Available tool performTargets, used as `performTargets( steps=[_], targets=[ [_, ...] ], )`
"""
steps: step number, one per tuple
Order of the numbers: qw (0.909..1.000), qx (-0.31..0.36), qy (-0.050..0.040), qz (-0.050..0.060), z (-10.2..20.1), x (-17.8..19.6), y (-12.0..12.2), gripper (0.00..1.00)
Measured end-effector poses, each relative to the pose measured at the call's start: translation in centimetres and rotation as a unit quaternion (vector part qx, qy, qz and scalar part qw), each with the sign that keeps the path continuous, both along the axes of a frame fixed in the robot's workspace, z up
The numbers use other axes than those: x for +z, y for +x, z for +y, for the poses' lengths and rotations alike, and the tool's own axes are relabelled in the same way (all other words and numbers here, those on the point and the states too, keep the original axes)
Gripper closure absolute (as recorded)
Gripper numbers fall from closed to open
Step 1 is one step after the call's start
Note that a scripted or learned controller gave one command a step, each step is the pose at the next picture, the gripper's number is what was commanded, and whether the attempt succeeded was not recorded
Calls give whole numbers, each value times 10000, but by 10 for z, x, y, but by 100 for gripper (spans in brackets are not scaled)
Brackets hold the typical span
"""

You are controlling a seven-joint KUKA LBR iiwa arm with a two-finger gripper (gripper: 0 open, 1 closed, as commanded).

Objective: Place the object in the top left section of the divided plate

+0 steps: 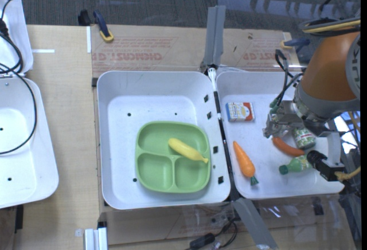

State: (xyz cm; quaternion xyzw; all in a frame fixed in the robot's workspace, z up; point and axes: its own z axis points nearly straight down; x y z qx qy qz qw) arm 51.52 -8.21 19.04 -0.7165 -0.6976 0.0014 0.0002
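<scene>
A green divided plate point(150, 171) lies in the left bin point(114, 128). A yellow banana point(187, 149) rests across the plate's right side, over the large upper section and the divider near the right rim. My gripper point(279, 127) hangs over the right bin point(258, 94), near its right side, just above and left of a red-orange chili-like item point(287, 147). I cannot make out how its fingers stand.
In the right bin lie an orange carrot point(244, 160), a small white and blue packet point(239, 111), a green bottle point(295, 165) and a small can point(304, 139) under the arm. A grey divider post point(214, 36) stands between the bins at the back.
</scene>
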Motion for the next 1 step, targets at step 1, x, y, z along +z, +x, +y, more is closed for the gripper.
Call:
performTargets(
  steps=[1],
  targets=[
    [9998,210,6,5,-33,23,-37,100]
  ],
)
